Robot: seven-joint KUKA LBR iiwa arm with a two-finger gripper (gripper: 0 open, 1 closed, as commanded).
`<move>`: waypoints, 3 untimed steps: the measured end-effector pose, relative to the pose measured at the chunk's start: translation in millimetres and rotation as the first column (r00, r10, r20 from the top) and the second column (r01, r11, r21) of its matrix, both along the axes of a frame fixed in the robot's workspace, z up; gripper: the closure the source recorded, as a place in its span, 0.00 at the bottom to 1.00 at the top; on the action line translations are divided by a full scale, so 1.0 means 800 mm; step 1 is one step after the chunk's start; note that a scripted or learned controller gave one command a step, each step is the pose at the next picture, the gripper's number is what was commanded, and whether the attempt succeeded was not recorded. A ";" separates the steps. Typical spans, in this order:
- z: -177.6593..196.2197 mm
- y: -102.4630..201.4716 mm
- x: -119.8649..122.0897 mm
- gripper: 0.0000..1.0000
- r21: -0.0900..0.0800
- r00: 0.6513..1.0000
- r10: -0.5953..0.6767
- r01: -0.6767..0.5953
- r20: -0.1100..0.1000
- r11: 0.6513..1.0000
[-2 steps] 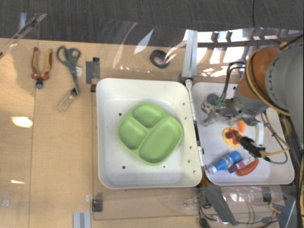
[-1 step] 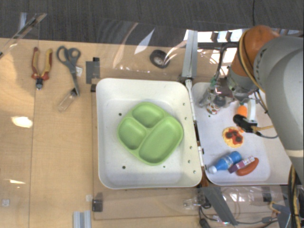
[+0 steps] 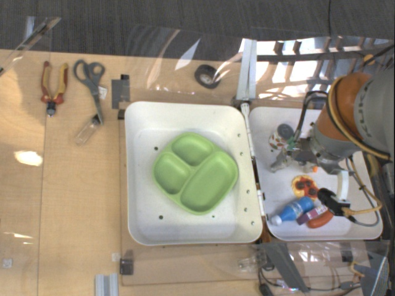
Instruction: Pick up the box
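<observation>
My gripper (image 3: 285, 155) hangs low over the upper left part of the right bin (image 3: 266, 184), at the end of the grey arm with the orange band (image 3: 345, 103). A small dark purple and red box-like item (image 3: 316, 214) lies near the bin's front, between a blue bottle (image 3: 294, 210) and a red oblong thing (image 3: 321, 222). The gripper is well behind that item and left of it. A small multicoloured object (image 3: 277, 142) sits just beside the gripper, partly hidden by it. I see nothing between the jaws.
An orange and yellow round item (image 3: 304, 184) lies in the middle of the right bin, and a grey disc (image 3: 285, 130) near its back. The left bin (image 3: 139, 184) holds a green divided plate (image 3: 195, 172). Pliers (image 3: 52, 86), scissors (image 3: 92, 85) and a tape roll (image 3: 208, 76) lie on the bench.
</observation>
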State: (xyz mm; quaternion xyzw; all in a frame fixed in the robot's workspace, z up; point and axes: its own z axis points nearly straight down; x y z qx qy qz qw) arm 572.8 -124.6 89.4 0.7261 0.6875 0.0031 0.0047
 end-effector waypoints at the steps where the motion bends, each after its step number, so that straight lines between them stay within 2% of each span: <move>1: -0.002 -0.036 0.061 0.00 -0.001 0.989 0.146 -0.146 -0.002 0.989; 2: -0.004 -0.012 0.116 0.00 0.008 0.971 0.237 -0.237 -0.028 0.972; 3: 0.008 -0.013 0.113 1.00 0.011 0.970 0.240 -0.239 -0.039 0.971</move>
